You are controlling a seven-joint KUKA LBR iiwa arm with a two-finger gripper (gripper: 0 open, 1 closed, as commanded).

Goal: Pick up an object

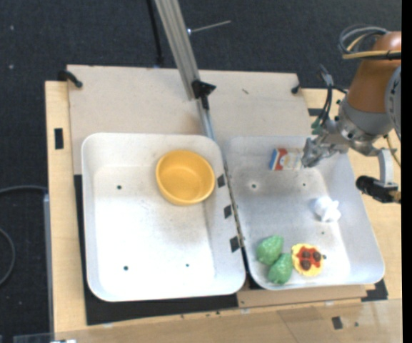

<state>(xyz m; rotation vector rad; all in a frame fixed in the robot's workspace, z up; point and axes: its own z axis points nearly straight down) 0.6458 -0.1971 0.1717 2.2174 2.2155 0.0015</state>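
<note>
Two shallow white bins sit side by side on the pale wooden tabletop (59, 191), the left bin (106, 263) holding a round yellow plastic bowl (185, 176) that stands upright near its back right part. The right bin (363, 256) holds everything else. Towards its back lies a small flat packet printed in red, white and blue (283, 159). A small crumpled white lump (326, 208) rests near the right wall, about halfway down. At the front are two bumpy green plastic pieces (275, 260), touching each other, and just beside them to the right a yellow and red toy with dark spots (308, 258).

The grey arm with its orange band (373, 77) comes in from the right, and its gripper (311, 156) is down over the back of the right bin, just beside the packet's right edge. From where I stand I cannot tell whether the fingers are parted or closed, nor whether they touch the packet; the tip is too small and dark against the bin. Nothing is seen between them.

A slanted metal pole (181, 45) runs from the top of the scene down to the gap between the two bins. Beyond the tabletop is dark carpet (20, 34), with a cable looping at the left.
</note>
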